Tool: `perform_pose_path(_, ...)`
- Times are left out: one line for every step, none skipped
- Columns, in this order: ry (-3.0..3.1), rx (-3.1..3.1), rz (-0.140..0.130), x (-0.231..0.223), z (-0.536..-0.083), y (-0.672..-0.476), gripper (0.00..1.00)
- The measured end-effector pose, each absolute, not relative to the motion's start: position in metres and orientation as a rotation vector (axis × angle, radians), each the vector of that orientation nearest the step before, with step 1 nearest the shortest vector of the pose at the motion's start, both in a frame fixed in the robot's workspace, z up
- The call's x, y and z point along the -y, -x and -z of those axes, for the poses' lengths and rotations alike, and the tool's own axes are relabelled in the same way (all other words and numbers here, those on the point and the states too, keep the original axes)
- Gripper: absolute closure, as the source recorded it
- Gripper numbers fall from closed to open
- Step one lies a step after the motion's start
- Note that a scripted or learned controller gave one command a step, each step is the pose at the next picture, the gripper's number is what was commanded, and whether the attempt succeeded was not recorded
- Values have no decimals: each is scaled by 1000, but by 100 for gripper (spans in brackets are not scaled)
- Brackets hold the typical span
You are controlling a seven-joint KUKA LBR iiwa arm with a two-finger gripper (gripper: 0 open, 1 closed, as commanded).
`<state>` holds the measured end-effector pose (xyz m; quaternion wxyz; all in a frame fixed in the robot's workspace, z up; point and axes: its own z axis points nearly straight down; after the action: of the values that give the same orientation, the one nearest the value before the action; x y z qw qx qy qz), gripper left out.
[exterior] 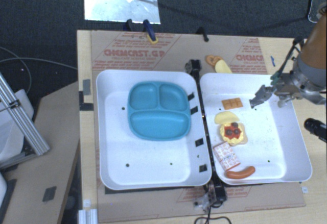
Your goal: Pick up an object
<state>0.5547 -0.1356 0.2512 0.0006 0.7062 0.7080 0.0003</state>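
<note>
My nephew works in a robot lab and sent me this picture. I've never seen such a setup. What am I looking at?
A camera above a bench looks down at a slant on two shallow white bins. The left bin holds a blue divided plate. The right bin holds toy food: a waffle, a banana slice, a tart with berries, a wrapped snack and a sausage. The grey robot arm reaches in from the right; its gripper hovers over the right bin near the waffle, holding nothing. Its job is picking something up.
</note>
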Motion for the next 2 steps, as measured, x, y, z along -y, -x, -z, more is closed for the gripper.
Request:
perform_pose_path(-2198,-2224,-22,73,-426,-537,0)
perform_pose_path(-2205,-2229,-14,12,-487,-505,0)
